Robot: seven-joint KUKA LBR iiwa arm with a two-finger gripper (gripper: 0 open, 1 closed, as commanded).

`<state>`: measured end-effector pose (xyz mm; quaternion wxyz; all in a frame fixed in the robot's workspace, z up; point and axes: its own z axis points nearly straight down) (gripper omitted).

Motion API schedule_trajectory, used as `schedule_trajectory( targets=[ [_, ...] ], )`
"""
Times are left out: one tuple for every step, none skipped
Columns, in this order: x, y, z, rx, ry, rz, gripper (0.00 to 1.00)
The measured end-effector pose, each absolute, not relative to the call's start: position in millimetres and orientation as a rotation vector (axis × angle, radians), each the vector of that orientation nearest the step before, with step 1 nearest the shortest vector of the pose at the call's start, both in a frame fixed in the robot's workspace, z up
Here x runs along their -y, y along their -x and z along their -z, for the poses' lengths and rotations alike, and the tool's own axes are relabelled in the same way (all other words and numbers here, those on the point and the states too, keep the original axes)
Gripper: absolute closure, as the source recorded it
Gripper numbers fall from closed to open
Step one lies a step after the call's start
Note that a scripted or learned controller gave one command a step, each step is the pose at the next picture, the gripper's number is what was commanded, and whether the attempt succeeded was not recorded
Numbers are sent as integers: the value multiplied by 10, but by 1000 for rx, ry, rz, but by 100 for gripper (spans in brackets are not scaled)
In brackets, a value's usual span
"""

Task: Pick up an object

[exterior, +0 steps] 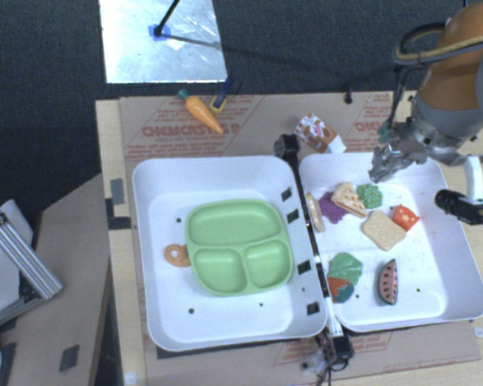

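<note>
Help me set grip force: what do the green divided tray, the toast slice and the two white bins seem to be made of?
Green divided tray: likely molded plastic, smooth with a soft sheen and rounded compartment walls. Toast slice: probably a plastic or rubbery toy, matte tan with a paler face; the view leaves it open. White bins: look like thin rigid plastic, glossy, with rounded rims.

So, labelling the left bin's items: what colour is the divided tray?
Light green tray, seen in the camera view.

You had open floor along the right white bin point(446, 293)'s right edge and far-right corner. Toy food crowded its left half: tan bread slice point(383, 230), watermelon wedge point(386, 283). The green divided plastic tray point(235, 246) filled the left white bin point(158, 235)'s middle.
</note>
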<state>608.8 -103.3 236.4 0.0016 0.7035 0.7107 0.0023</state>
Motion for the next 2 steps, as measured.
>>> schedule_trajectory(
  targets=[
    [588, -6408, -2192, -2230, -2209, -5, 100],
    [351, -6627, -2346, -2227, -2211, -6, 100]
  ],
)
